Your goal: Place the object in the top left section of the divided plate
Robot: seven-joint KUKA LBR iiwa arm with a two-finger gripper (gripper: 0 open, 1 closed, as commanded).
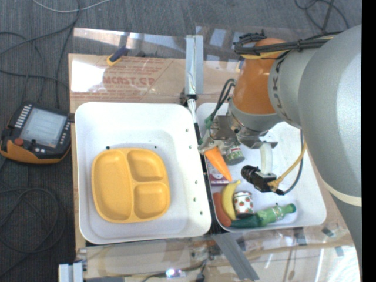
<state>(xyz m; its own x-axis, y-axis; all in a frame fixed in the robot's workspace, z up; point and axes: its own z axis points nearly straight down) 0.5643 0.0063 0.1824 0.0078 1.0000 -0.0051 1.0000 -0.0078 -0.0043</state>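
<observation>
A yellow divided plate (113,184) lies in the left white bin (123,119), with one long section on its left and two smaller ones on its right; nothing lies in any of them. My gripper (226,141) hangs low over the left side of the right bin (308,207), just above an orange carrot (218,162) and a small dark-labelled jar (234,154). The wrist covers the gripper from above, and I see nothing held in it.
The front of the right bin is crowded with a banana (228,196), a small red-and-white can (242,202), a green bottle (273,213) and a red item (220,209). A pendant (36,133) lies left of the bench.
</observation>
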